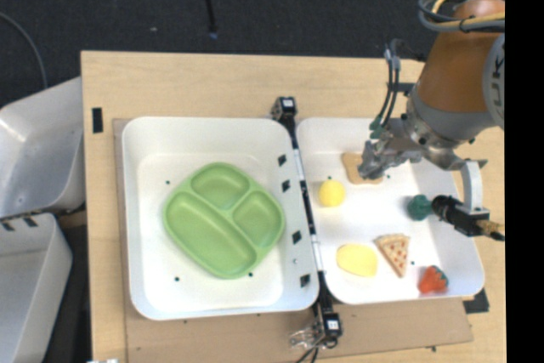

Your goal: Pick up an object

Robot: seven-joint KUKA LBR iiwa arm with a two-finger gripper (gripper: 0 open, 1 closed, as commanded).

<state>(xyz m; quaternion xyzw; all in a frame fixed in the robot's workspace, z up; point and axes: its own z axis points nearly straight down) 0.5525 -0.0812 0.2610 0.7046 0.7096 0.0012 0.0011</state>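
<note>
Your tool (371, 168) is down in the right bin (340, 132), sitting right over a flat tan piece (351, 165) near the bin's back half. That tan thing, possibly a cracker or a slice of toy bread, pokes out to the left of the tool, and the tool covers its right part. You cannot tell from this angle whether the tool is wide or narrow, or whether it has any grip on the piece.

Just in front of the tan piece and a little to the left lies a small yellow ball (331, 194). Nearer the front rim you have a yellow lemon-like lump (357, 259), and just beside it on its right a pizza slice (394, 252), tip pointing forward. In the front right corner sits a red strawberry (433, 280). A dark green item (417, 207) rests to the right of the tool, near a black fitting on the arm (459, 85), whose orange band rises over the bin's back right corner.

Over in the left bin (140, 140) lies a green divided plate (223, 219), turned at a slant, well apart from everything else. Both bins sit side by side on the wooden tabletop (187, 76), with black clips along the seam between them.
</note>
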